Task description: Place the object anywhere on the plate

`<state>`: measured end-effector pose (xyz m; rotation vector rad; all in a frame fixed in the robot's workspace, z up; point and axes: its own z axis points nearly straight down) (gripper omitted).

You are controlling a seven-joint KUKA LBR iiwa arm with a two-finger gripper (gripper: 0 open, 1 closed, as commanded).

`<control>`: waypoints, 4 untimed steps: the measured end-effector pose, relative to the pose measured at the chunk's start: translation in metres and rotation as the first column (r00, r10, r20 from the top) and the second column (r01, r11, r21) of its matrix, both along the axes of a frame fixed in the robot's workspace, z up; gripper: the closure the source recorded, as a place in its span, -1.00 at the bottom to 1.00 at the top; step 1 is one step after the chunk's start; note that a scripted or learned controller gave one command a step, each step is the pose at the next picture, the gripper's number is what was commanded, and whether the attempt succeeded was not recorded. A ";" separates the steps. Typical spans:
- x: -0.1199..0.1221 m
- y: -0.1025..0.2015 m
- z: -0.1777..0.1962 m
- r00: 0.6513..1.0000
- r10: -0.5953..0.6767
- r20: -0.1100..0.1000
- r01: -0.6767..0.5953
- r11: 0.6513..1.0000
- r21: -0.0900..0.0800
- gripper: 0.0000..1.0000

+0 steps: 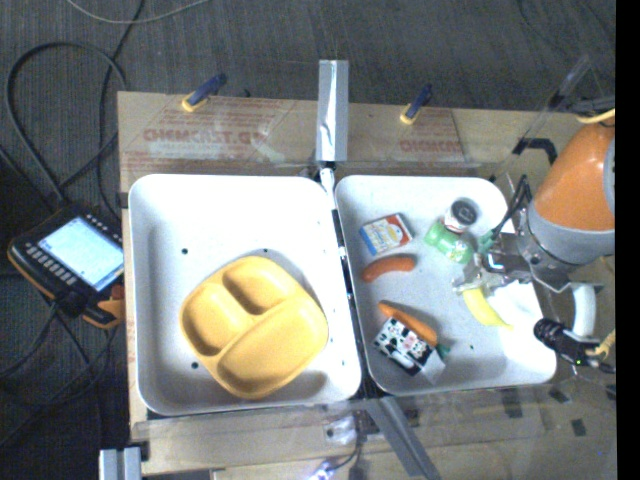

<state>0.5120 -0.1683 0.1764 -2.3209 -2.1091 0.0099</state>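
A yellow divided plate (255, 325) lies in the left bin (160, 218), toward its front. The right bin (520, 358) holds several objects: a small carton (385, 233), a sausage (388, 266), a green bottle (448, 238), a carrot (410, 321), a black-and-white box (405, 347) and a yellow banana (488, 310). My gripper (482, 271) hangs low over the right side of the right bin, between the green bottle and the banana. The wrist hides part of the banana. I see nothing held in the gripper.
The bins share a middle wall (345, 278). A round dark-capped can (464, 211) stands behind the green bottle. A teach pendant (70, 258) lies left of the bench. Two clamps (203, 91) sit on the back board.
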 end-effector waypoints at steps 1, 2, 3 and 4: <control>-0.023 0.090 0.003 0.998 0.067 -0.001 -0.067 0.998 0.002 1.00; 0.004 0.149 0.003 0.998 0.062 -0.001 -0.062 0.998 0.000 1.00; 0.005 0.216 0.004 0.991 0.133 -0.002 -0.133 0.991 -0.001 1.00; 0.005 0.217 0.009 0.991 0.136 -0.012 -0.136 0.991 -0.001 1.00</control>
